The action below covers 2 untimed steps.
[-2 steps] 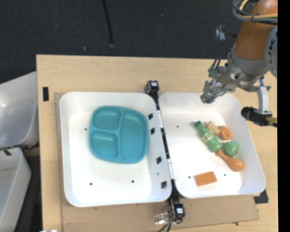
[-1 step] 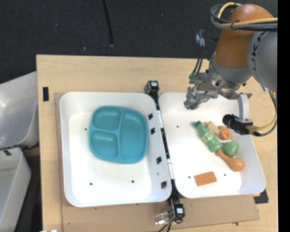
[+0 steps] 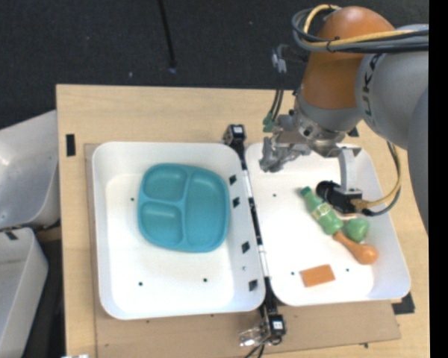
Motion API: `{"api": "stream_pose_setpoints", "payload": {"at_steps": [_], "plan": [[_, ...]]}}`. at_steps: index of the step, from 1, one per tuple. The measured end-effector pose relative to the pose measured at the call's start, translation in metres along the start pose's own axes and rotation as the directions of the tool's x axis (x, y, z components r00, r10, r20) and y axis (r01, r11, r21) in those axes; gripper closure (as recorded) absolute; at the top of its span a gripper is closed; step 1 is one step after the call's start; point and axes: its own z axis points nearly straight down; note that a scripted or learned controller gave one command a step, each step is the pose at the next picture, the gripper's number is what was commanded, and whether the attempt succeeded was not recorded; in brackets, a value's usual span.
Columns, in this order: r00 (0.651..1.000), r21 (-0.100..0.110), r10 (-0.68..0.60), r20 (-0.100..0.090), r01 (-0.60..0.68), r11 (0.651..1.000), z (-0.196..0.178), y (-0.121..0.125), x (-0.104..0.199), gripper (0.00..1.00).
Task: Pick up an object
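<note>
My two-finger gripper [image 3: 272, 159] hovers at the right white bin's [image 3: 284, 252] upper-left corner, holding nothing; grip state I cannot tell. Approach step — the green-and-orange toy vegetables [image 3: 336, 226] and flat orange rectangular block [image 3: 317, 275] lie apart from it, so next I must move toward one and descend.

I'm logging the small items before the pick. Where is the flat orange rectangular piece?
In the camera view, the flat orange rectangular piece lies in the right white bin, near its front edge, apart from the green and orange toys above it.
</note>
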Motion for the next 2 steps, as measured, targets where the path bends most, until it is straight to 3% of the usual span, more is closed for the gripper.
{"api": "stream_pose_setpoints", "payload": {"at_steps": [2], "plan": [[1.000, 0.002, 0.000, 0.000, 0.000, 1.000, -0.005, -0.036, 0.095, 1.00]]}}
